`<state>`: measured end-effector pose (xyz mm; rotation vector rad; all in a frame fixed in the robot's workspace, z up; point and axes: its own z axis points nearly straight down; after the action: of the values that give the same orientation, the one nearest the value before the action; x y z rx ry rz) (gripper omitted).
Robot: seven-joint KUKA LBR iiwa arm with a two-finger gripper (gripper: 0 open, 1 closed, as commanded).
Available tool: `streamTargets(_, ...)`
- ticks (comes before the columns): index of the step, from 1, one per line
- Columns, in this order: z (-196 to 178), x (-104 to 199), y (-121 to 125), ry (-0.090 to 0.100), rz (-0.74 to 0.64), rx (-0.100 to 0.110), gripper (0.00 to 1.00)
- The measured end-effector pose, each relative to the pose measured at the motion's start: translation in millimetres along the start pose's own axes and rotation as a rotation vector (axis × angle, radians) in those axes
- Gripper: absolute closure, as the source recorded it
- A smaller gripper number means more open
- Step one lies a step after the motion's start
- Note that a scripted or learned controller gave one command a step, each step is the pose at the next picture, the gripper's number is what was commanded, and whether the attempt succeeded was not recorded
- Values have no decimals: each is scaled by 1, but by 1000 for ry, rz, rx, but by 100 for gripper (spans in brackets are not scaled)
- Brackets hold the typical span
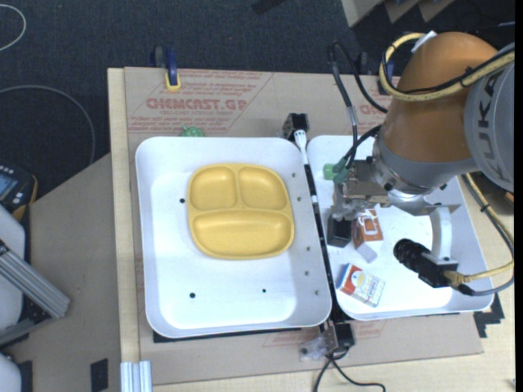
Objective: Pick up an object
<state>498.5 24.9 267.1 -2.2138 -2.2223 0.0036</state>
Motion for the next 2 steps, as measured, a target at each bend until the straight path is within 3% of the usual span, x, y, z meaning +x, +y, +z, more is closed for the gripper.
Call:
streamTargets(1,-98,-26,-20,-3,4,-13,100)
streamTargets(2,-30,-18,-20,-1,5,-1,100)
